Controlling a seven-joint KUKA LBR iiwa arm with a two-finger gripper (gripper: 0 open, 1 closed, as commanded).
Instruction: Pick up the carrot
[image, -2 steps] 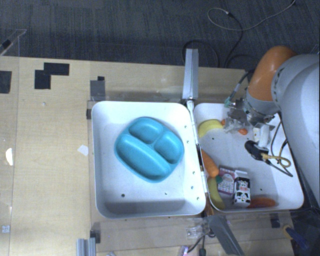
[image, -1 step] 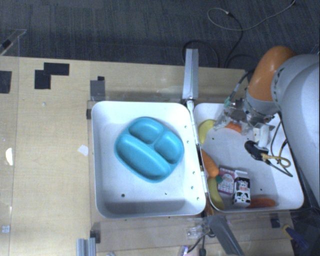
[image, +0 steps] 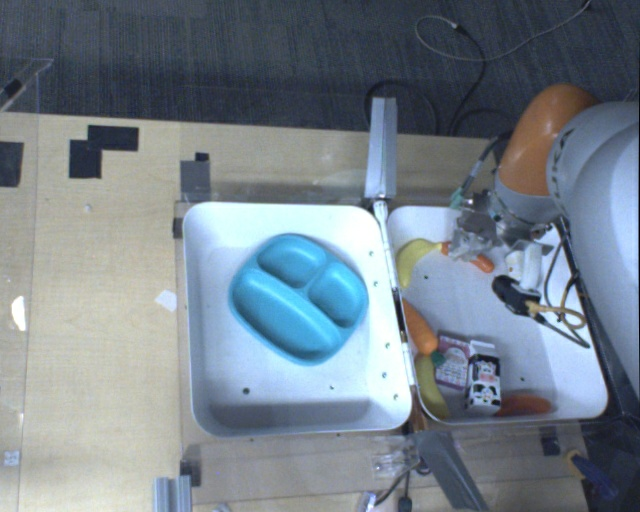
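Here, the tabletop (image: 110, 300) is pale wood with black square marks at far left. The left bin (image: 205, 400) holds a blue divided plate (image: 298, 295), three compartments, sitting slightly toward the bin's upper centre and turned at an angle. A metal divider bar (image: 381, 150) runs up from the seam between the two bins. Right bin (image: 580, 390): against its left wall, a yellow pear-like fruit (image: 412, 258) near the top; below it the carrot (image: 421, 332), orange, lying along the left wall and pointing down-right; below that a banana (image: 429, 392) curving along the lower left corner. Just right of the carrot's lower end, a small pink-and-white carton (image: 453, 362) and a black-and-white carton (image: 484, 384), touching. A red-orange elongated item (image: 524, 405) lies at the bin's front edge. The tool (image: 470, 245) hangs over the upper part of the right bin, well apart from the carrot; whether it is released or clenched, cannot tell. A small orange bit shows right at its tip, identity unclear. Grey arm with orange band (image: 545, 125) enters from the right.
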